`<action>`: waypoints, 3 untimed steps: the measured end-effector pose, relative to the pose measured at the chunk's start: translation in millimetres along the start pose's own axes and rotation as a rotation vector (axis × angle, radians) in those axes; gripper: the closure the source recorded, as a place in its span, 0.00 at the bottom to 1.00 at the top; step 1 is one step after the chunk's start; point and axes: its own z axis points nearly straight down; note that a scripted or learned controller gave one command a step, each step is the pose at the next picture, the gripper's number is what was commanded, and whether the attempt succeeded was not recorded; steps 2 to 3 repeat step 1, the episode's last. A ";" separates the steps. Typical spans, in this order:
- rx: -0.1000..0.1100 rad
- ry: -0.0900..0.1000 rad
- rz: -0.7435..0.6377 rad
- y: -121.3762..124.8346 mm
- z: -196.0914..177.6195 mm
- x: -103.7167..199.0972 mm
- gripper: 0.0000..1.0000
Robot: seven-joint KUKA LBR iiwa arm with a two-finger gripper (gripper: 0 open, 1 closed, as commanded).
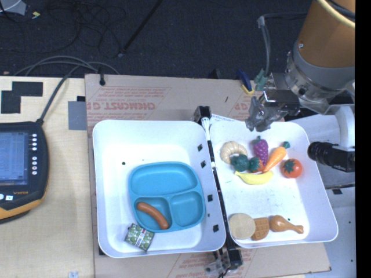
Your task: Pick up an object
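The grey two-finger gripper [257, 126] hangs over the far edge of the right white bin [316, 216], just above a purple plastic grape bunch [261, 149]; whether its fingers are spread or pressed together, I cannot tell; nothing shows between them; beside the grapes lie an orange carrot [275, 158], yellow banana [255, 178] and red tomato [291, 168]; in the left white bin [110, 184], a blue divided tray [165, 184] holds a brown sausage [152, 214].

Both white bins [110, 155] look like smooth, slightly glossy plastic. The blue divided plate [174, 181] is matt plastic. The toy tomato [291, 168] shines glossy. Beneath lies matt brown cardboard [156, 100], printed red.
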 end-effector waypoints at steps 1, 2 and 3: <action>0.019 -0.004 0.007 -42.2 -2.9 54.1 1.00; 0.019 -0.004 0.007 -42.2 -2.9 54.1 1.00; 0.019 -0.004 0.007 -42.2 -2.9 54.1 1.00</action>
